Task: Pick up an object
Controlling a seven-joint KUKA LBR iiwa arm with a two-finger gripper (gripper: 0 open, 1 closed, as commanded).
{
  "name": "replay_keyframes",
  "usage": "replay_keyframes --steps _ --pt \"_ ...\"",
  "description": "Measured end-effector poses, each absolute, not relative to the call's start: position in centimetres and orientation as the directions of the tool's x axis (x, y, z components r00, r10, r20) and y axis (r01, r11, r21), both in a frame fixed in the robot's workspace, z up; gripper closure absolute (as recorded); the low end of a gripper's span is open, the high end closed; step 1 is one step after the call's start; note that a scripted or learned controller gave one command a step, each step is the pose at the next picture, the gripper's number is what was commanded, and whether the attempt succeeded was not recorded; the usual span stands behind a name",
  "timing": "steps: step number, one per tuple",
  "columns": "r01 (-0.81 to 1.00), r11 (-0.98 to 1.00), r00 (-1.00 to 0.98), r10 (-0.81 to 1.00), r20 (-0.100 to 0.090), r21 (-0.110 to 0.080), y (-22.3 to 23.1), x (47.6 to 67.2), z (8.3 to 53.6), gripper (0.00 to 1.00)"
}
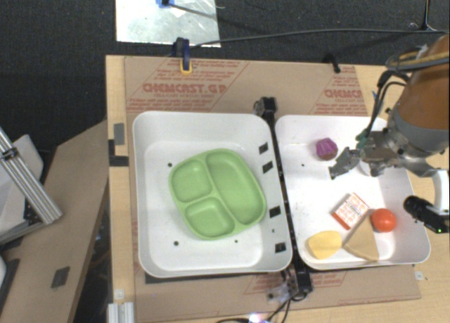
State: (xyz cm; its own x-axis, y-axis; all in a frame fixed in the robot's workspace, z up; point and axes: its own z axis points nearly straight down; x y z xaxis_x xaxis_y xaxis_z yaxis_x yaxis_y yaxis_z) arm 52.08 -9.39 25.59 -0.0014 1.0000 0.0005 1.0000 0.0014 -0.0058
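Note:
The right bin (307,195) holds several small objects. A purple lump (325,148) lies near its back left. Toward the front sit an orange-and-white box (350,210), a red tomato (383,220), a yellow rounded piece (324,243) and a tan wedge (363,243), close together. My gripper (342,165) hangs over the middle of this bin, just right of and below the purple lump and above the box. I see nothing held in it.
The left bin (144,174) carries a green divided plate (214,193). A black divider with clips (274,174) runs between the bins. The grey-and-orange arm (422,103) covers the right bin's back right corner. A foil sheet (165,5) lies beyond the bench.

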Motion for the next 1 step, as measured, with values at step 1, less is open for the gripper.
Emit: replay_keyframes --steps 1 --pt "1.0 0.003 -0.003 1.0 0.0 0.001 -9.38 52.23 25.9 0.0"
